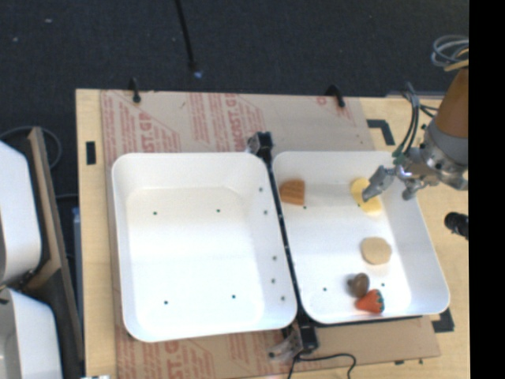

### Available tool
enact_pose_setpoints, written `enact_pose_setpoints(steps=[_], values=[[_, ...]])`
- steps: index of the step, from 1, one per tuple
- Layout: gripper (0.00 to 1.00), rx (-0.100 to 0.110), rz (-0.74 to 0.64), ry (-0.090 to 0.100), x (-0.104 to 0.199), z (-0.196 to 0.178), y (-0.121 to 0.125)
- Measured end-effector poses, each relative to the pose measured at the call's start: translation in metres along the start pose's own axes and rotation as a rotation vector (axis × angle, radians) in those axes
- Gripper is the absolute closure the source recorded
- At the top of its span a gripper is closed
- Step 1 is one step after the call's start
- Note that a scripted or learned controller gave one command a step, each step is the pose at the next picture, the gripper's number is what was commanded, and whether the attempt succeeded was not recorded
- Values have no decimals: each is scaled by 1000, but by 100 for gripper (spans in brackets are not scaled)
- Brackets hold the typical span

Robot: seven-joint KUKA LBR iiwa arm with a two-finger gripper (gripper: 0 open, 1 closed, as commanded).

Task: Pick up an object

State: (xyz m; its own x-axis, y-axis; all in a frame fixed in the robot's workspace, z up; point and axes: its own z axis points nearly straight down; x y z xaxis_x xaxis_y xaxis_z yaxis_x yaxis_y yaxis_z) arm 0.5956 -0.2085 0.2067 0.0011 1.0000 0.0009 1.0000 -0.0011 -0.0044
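Dark carpet surrounds the pale wooden bench (95, 212), and on it you have a printed cardboard sheet (197, 121) under two shallow white bins set side by side, touching along a black clamp rail. Your left bin (142, 306) and your right bin (422, 251) are about the same size. Count five objects, all in the right bin: one orange-brown block (293, 193) at the far left of that bin, close to the dividing rail; one yellow piece (368, 199) at the far right; one round tan piece (376, 250) near the middle right; one dark brown lump (359, 283); and one red strawberry-like piece (369, 302) with a green tip, the last two touching each other at the near edge. The yellow piece is elongated, with its long axis running roughly far-to-near and tilted slightly, its near end the wider one. Your grey arm with the orange band comes in from the right, and the gripper (390, 181) sits over the far right part of the right bin, just beside the yellow piece. One finger (379, 182) reaches down-left and overlaps the yellow piece's far edge; you cannot tell whether it is touching or above it. You cannot tell how wide the hand stands.
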Motion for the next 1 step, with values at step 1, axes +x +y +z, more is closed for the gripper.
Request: enact_pose_setpoints(steps=[1], values=[[0, 6, -4, 2, 49, 92, 36]])
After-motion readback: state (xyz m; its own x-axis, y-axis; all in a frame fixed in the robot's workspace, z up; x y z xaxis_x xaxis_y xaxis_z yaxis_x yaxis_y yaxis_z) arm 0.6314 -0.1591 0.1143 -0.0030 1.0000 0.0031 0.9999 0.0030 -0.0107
